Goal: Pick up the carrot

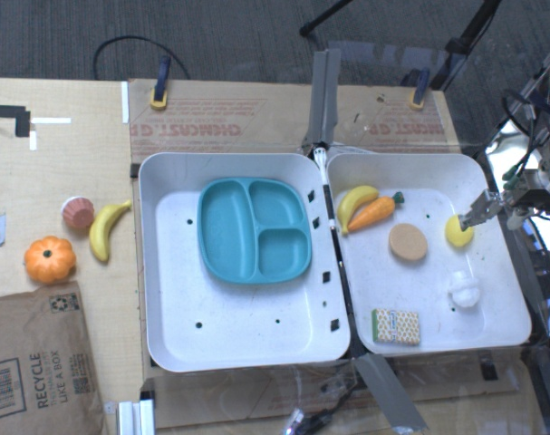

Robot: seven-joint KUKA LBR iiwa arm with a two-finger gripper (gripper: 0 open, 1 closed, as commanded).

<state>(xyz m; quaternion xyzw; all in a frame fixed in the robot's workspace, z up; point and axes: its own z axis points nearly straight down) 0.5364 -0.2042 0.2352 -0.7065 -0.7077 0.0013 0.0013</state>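
1. Two white bins sit side by side on the surface.
2. Carrot (pixel 372 212) lies in the right bin (pixel 438 175), touching a banana (pixel 354 202).
3. Gripper (pixel 481 214) hovers well right of the carrot, beside a lemon (pixel 458 232); jaws' state: can't tell.
4. Carrot looks stiff, light, tapered: grip across its thick middle.

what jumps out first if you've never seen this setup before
The teal divided plate sits alone in the middle of the left bin. In the right bin, the orange carrot lies against a banana near the upper left corner, while the gripper is at the far right side by a small yellow fruit. Off to the left, a small pumpkin rests on the bench.
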